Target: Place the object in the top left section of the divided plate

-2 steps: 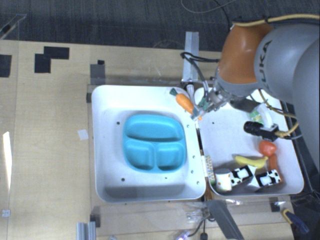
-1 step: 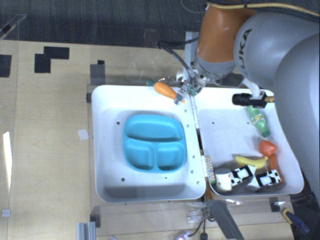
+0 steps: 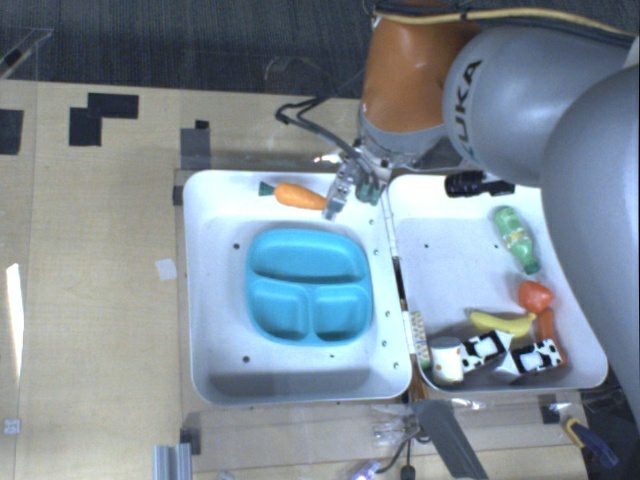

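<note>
Beside tool [image 3: 340,200], carrot [image 3: 299,197], above plate [image 3: 308,284].

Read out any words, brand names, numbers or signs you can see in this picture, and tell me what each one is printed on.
"KUKA": dark letters on the grey arm, running down its casing just right of the orange band; the view catches them at a slant.
No other text is readable. The black blocks on the bench are plain shapes, not letters.
</note>
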You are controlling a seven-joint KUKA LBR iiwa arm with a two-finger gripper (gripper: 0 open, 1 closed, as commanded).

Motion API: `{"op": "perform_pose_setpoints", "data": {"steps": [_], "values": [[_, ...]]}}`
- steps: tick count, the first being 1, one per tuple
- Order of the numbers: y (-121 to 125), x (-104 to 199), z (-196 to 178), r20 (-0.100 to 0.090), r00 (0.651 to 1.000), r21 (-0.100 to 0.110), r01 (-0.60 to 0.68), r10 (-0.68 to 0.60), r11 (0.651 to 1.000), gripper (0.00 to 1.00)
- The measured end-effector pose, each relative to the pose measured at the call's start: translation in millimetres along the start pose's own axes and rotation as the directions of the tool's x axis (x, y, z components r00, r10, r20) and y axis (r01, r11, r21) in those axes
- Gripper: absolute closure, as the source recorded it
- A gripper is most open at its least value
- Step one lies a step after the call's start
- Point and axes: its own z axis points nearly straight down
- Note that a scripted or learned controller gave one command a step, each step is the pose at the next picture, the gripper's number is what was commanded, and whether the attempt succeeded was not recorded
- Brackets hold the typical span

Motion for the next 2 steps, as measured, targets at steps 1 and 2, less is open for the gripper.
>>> {"op": "perform_pose_setpoints", "data": {"steps": [1, 2], "values": [[28.1, 39.1, 19.8, -0.001, 0.949, -0.001, 0.315, -0.315, 0.949, 1.00], [28.0, 38.9, 19.6, 0.000, 0.949, -0.002, 0.315, -0.315, 0.949, 0.00]]}}
